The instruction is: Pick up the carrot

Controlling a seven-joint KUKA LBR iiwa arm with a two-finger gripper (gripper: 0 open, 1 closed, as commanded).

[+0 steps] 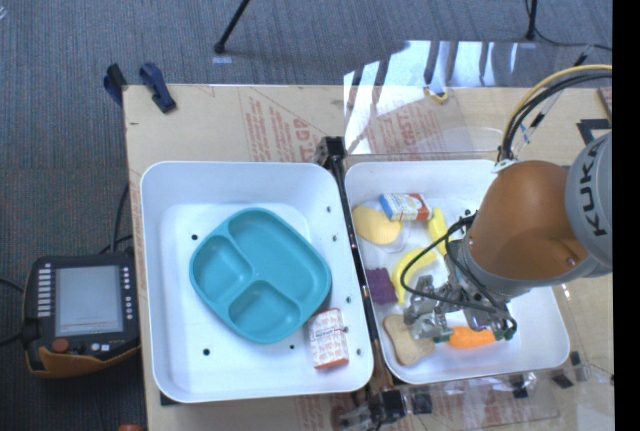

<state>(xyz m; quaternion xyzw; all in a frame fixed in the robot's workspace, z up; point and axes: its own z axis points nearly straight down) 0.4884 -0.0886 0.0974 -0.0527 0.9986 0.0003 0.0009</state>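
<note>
The carrot (472, 338) lies near the front of the right bin (545, 344), just right of the toast (405, 343). The gripper (440, 317) hangs right over its left end, seemingly lined up for a grab; whether it has closed on it I cannot tell.

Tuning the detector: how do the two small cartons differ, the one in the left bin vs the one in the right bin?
The left-bin carton lies near its bin's front edge beside the teal plate; the right-bin carton lies toward the back, next to a yellow lemon-like item. The left-bin carton runs front-to-back; the right-bin carton runs side-to-side. The left-bin carton looks larger. The right-bin carton shows blue. Both are white with red-orange print and lie flat.
</note>
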